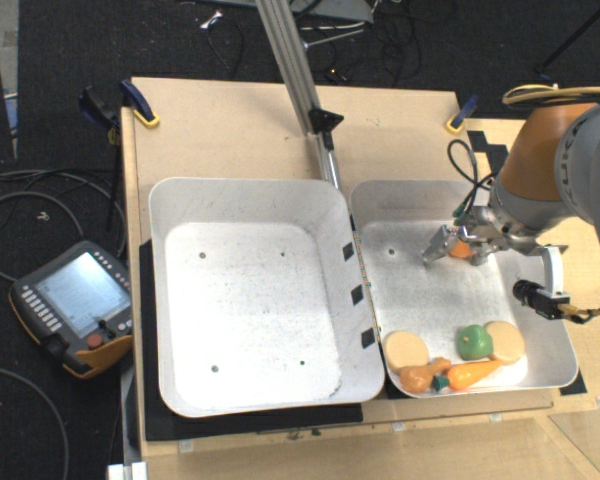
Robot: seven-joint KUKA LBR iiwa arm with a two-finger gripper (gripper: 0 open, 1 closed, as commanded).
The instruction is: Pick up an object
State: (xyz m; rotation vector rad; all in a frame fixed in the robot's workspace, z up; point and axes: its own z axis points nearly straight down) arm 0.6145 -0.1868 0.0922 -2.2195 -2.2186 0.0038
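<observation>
Orange shows right at the fingers (460, 249), mid-right of the frame: a small orange object (463, 251) sits between the metal tips, which look nearly closed on it (can't tell if it's lifted or resting on the bin floor). It's probably light, rigid plastic, smooth, so liable to slip; a grip across its middle seems safest.

Outward, the grey arm (555, 173) w/ orange band comes in from the right edge over the right bin (420, 218). Lower right of that bin holds the other candidates, bunched together: two tan discs (406, 348), a green piece (473, 342), an orange carrot-like piece (472, 373). All look like light toy food, and they touch, so picking one alone would be fiddly.

Left bin (180, 208) fills centre-left; both rest on the desk (230, 128).
</observation>
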